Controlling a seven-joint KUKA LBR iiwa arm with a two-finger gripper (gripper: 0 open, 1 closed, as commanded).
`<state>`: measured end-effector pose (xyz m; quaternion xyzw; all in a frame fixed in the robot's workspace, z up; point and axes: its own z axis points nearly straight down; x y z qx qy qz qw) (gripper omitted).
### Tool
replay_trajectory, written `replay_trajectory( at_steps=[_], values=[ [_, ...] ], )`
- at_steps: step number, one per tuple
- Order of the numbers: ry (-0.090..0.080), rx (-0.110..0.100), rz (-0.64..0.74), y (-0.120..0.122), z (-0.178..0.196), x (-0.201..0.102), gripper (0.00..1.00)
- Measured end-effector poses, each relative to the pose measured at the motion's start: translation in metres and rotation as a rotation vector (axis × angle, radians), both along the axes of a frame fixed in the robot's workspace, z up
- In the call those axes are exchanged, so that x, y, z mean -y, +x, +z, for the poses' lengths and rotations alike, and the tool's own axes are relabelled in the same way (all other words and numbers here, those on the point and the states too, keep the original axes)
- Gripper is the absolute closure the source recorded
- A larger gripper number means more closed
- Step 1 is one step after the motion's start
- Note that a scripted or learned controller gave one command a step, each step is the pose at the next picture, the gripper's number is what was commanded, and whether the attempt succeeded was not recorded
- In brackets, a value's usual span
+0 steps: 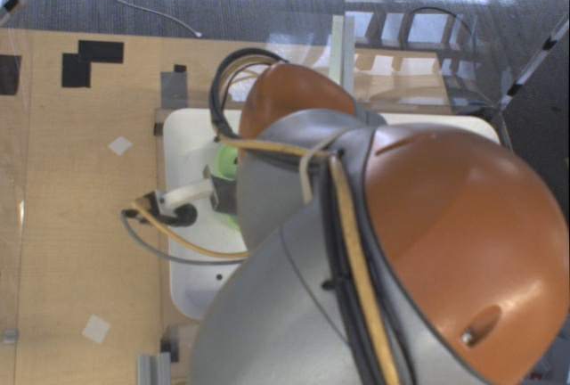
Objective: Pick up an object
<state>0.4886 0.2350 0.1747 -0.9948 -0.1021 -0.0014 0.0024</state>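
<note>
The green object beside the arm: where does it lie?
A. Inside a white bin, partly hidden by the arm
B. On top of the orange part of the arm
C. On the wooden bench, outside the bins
A: the green object rests against the white bin floor, with the grey arm covering part of it.

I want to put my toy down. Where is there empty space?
The wooden bench left of the white bin is bare, apart from small paper squares. The bin's near-left corner is free too. The arm covers its middle, beside something green.

wooden bench (71, 267), white bin (187, 143), perhaps markers (89, 62)
</note>
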Motion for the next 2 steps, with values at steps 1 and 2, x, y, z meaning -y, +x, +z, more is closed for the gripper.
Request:
replay_trajectory(
  at_steps=[1,2],
  values=[
    [-0.003,0.006,0.493,-0.001,0.109,0.0,1.0],
    [-0.005,-0.003,0.042,-0.002,0.045,0.028,1.0]
  ],
)
